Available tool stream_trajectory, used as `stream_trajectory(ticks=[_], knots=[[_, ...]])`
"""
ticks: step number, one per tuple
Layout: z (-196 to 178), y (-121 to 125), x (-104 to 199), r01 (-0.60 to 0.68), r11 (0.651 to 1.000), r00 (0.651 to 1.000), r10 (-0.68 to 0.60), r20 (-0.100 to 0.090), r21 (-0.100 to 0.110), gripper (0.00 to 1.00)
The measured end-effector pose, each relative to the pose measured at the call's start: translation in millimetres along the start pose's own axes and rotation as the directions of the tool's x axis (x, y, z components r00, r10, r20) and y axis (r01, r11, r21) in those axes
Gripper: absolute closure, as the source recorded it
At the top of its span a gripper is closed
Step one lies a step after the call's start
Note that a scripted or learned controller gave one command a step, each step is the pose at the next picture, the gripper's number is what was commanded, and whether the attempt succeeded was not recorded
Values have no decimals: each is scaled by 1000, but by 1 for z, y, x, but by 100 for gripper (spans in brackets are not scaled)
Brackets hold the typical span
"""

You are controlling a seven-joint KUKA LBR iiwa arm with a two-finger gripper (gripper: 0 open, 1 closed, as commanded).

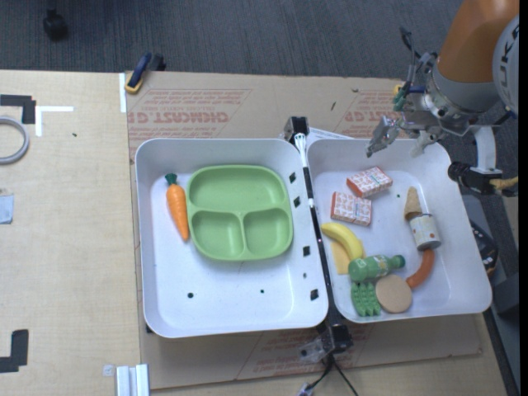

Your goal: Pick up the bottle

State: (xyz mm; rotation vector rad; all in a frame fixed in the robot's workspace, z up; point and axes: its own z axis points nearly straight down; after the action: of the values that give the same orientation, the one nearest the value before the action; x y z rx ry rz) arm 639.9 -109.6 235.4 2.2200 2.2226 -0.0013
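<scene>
The gripper (402, 139) is hanging over the far edge of the right bin (462, 246), and its two fingers are sitting apart with nothing between them. The arm (478, 40) is reaching in from the right. The bottle (375, 265) is green and is lying on its side in the right bin, near the front. It is well apart from the gripper. A banana (341, 243) is lying just beside the bottle, and a green block (364, 297) and a tan disc (393, 294) are sitting just in front of it. A red sausage (420, 269) is curving near the bottle's cap. Two small boxes (360, 196) are lying farther back in the same bin. In the left bin (165, 295), a green tray (241, 211) is sitting with a carrot (177, 208) just beside it.
</scene>
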Motion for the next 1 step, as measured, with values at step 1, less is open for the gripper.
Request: stream_trajectory(ticks=[1], knots=[[-10, 0, 0, 2, 1000, 1000, -2, 1, 0, 100]])
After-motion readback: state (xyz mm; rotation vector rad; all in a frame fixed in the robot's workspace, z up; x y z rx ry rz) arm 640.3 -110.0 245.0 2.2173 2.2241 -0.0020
